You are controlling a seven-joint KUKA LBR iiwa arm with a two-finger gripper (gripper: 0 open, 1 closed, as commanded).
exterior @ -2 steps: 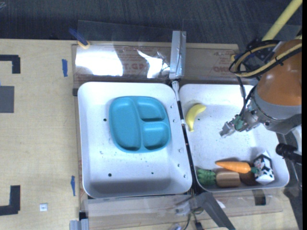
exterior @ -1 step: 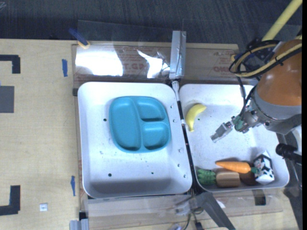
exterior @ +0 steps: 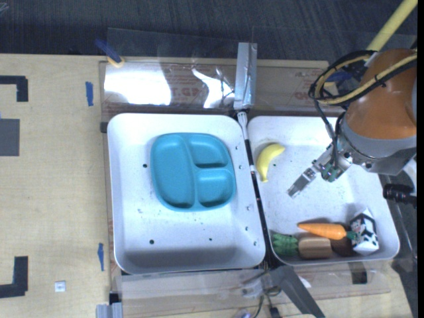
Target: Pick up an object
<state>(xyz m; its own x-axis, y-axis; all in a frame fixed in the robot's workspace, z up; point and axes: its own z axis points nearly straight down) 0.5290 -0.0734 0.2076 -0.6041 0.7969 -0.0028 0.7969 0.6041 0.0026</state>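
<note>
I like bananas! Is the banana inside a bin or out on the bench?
Inside: the banana lies on the right bin's floor, near its left wall.

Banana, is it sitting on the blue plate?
No, the banana lies in the right bin near its top left corner, while the blue plate sits in the left bin.

dark carpet floor (exterior: 199, 5), pale wooden bench (exterior: 46, 197)

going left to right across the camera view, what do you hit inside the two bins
blue divided plate in the left bin → banana → gripper above the right bin floor → carrot → small black-and-white toy
</note>
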